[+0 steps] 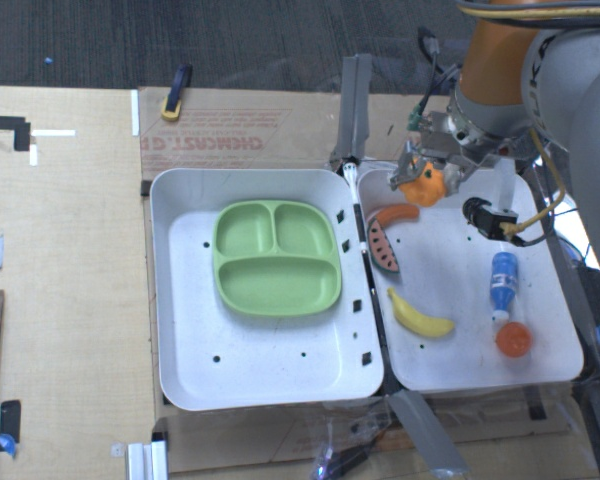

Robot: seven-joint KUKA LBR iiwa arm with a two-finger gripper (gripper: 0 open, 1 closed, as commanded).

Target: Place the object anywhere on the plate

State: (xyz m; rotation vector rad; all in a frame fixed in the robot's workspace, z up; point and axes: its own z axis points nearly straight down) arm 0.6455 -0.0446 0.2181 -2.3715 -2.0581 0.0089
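**Claw over upper right bin, orange item pinched**

Far left: pale wooden worktop (60, 268), a black L-shaped piece (10, 128) near the upper left. A yellow-and-blue clamp (176, 93) lies at the worktop's top edge, left of centre.

Left bin (170, 368): white, shallow. Green plate (277, 258) with three compartments sits in its upper middle, flat, well apart from every loose item.

Right bin (450, 368): white, touching the left bin along a shared rim. Contents, left to right: watermelon slice (382, 246) against the left wall; an orange-red curved piece (395, 213) just above it; banana (420, 318) lower down, near centre; blue-and-white bottle (502, 286) lying upright in frame toward the right; small orange ball (514, 340) just below the bottle, near or touching its lower end, cannot tell which.

Upper right: grey arm (570, 58) with orange band reaches in. Claw (427, 180) sits over the upper left corner of the right bin. A small orange object (429, 185) shows between its fingers, pinched, at the claw tip. Whether it is lifted off the bin floor cannot be told.
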